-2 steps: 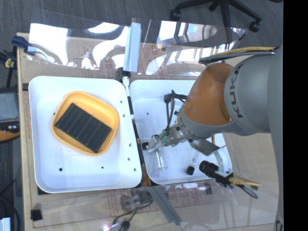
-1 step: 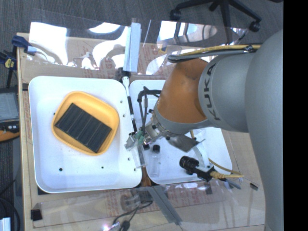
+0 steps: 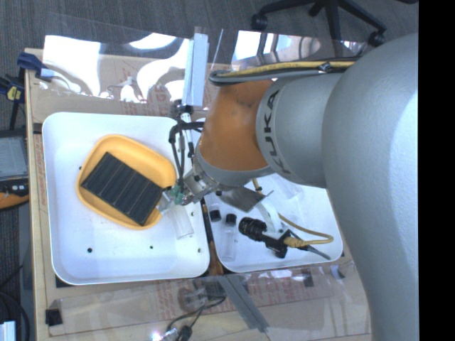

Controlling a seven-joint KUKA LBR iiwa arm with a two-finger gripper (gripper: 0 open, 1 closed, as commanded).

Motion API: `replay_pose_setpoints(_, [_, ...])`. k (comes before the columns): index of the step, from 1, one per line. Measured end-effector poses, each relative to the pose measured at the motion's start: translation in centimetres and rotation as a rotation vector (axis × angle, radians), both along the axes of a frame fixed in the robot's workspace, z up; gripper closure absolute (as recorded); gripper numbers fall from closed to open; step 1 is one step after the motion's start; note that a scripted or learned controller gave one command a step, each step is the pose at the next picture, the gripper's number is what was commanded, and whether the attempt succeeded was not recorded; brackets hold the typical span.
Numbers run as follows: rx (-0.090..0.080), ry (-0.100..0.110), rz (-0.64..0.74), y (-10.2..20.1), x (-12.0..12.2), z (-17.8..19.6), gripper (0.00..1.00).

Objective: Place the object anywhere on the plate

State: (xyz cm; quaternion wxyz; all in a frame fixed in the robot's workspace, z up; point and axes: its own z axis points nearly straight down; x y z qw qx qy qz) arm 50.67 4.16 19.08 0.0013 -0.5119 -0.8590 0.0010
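Lying on plate (image 3: 96, 190): black pad (image 3: 122, 188), beside fingers (image 3: 175, 203).

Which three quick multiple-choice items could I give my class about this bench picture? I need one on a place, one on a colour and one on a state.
1. Where is the plate?
A. In the left bin
B. In the right bin
C. On the floor

2. What colour is the plate?
A. Blue
B. Yellow-orange
C. Green

3. How does the dark ridged panel lie?
A. Leaning upright against the bin wall
B. Flat on the plate
C. Hanging in the air under the arm

Answers:
1 A, the plate sits inside the left bin.
2 B, its rim is yellow-orange around the panel.
3 B, the panel rests flat across the plate, beside the gripper.
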Motion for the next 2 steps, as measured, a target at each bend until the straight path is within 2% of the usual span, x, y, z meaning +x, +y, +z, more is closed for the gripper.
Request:
replay_pose_setpoints(1, [0.0, -0.002, 0.116, 3.1, 2.68, 1.0, 1.0])
replay_pose_setpoints(2, [0.0, -0.002, 0.116, 3.1, 2.68, 1.0, 0.0])
